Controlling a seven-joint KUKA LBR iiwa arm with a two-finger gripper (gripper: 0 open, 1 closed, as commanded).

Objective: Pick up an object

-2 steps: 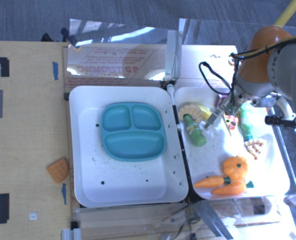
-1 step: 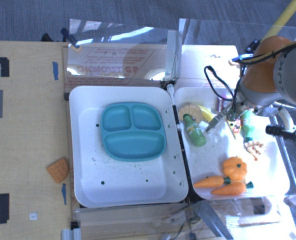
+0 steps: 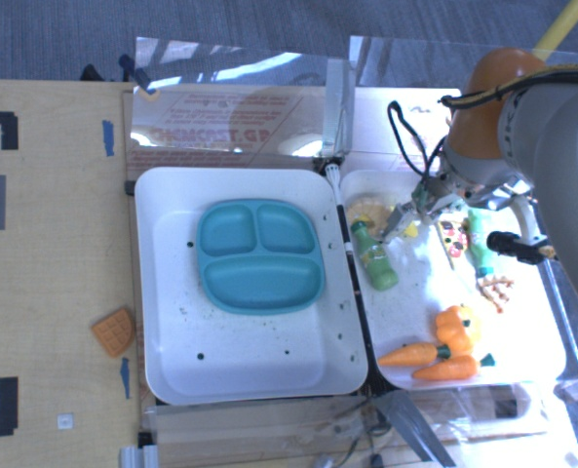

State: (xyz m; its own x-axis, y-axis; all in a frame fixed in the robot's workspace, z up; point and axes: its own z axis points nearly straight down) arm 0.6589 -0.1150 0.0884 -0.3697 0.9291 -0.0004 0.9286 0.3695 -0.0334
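Arm: reaching over the right bin.
Left bin: holds a blue divided plate.
Gripper: low beside a green bottle; whether spread or pinching cannot be told.
Carrots: near corner, untouched.
Step, judged: approach. Next: settle over the bottle, close, lift.

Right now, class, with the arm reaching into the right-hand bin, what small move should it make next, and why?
Probably a short drop onto the green toy. The gripper sits just above and right of it in the right bin, and nothing shows between its fingers.
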